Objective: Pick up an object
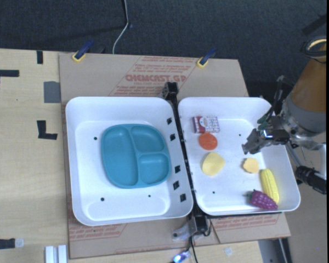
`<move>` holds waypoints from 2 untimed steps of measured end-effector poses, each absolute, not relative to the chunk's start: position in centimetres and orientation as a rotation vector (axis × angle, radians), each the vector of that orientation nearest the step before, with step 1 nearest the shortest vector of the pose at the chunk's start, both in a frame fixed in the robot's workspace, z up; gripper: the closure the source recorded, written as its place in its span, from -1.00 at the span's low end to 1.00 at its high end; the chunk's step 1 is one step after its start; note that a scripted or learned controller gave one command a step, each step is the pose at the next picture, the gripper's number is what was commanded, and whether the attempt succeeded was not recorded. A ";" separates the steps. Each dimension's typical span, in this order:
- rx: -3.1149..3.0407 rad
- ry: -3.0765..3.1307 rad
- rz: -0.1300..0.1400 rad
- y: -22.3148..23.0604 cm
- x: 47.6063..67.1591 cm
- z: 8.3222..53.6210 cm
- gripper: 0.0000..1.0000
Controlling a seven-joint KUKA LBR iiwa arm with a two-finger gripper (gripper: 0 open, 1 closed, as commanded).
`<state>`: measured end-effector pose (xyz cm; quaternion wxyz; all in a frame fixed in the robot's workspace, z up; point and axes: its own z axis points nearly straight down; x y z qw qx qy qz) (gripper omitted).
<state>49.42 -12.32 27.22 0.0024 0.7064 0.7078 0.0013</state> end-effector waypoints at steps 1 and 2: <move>2.217 2.228 0.000 -7.8 49.1 26.7 1.00; 2.215 2.230 0.001 -2.7 49.7 26.8 1.00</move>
